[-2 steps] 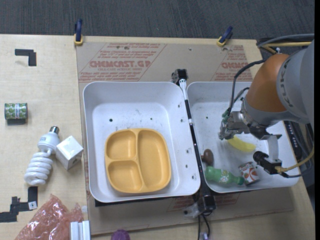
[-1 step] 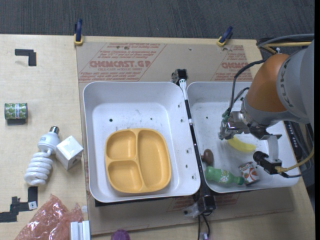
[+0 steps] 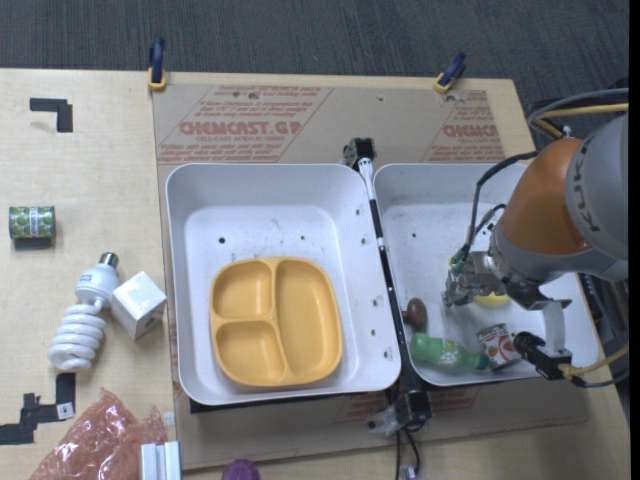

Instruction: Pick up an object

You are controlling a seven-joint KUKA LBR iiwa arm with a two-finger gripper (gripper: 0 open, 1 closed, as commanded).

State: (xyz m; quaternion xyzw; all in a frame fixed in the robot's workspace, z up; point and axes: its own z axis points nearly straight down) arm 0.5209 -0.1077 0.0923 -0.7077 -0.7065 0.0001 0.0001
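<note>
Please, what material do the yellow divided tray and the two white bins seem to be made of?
The yellow divided tray looks like moulded plastic, matte: one even colour, rounded rims, soft sheen. The left bin and the right bin seem to be thin formed plastic, smooth white with rounded corners; painted metal cannot be excluded.

yellow object (image 3: 491, 295): mostly hidden by arm | purple item (image 3: 240, 470): cut off

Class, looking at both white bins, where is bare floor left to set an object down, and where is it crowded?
Bare: the left bin above the yellow tray; the right bin's far half. Crowded: its near end, with gripper, brown object, green bottle and small carton.
</note>
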